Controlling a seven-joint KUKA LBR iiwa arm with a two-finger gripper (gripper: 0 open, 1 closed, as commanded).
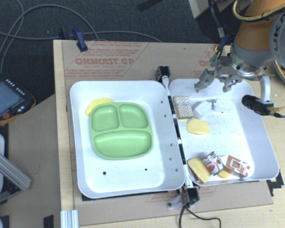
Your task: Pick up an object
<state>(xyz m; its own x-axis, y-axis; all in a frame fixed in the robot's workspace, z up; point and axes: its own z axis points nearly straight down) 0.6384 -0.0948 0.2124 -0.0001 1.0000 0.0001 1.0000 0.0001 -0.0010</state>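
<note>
My gripper (214, 82) hangs over the far edge of the right bin (256, 141), fingers spread open with nothing between them. Just below it lie two pale white pieces (213, 107) and a checkered packet (182, 107). A yellow piece (198, 126) rests near the bin's middle left. At the near end sit another yellow piece (198, 169) and red-and-white wrapped packets (226, 165). The left bin (80, 127) holds a green divided tray (120, 129) and a yellow piece (99, 104) at its far left corner.
Black clamps (163, 73) join the bins at the far and near ends. A black fitting (254, 104) with a cable sits at the right bin's right rim. A blue clip (79, 38) is on the board's far left. A handheld controller (7, 100) lies off the bench to the left.
</note>
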